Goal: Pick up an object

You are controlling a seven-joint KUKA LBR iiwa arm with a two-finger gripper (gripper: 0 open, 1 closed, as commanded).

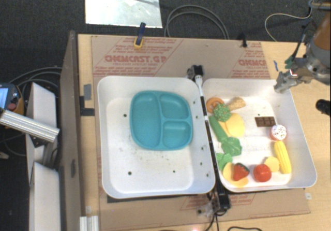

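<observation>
Left bin (111, 136) carries just the teal plate (160, 120). Right bin (302, 147): toy food packed along its left and near edges, so a descent risks clipping neighbours. Gripper (282, 84) hovers over the far-right corner; jaw state, can't tell.

The bench (155, 59), covered in printed brown board, carries two white bins. The left bin (111, 136) touches the right bin (300, 136) along the middle, both near the bench's front edge.
</observation>
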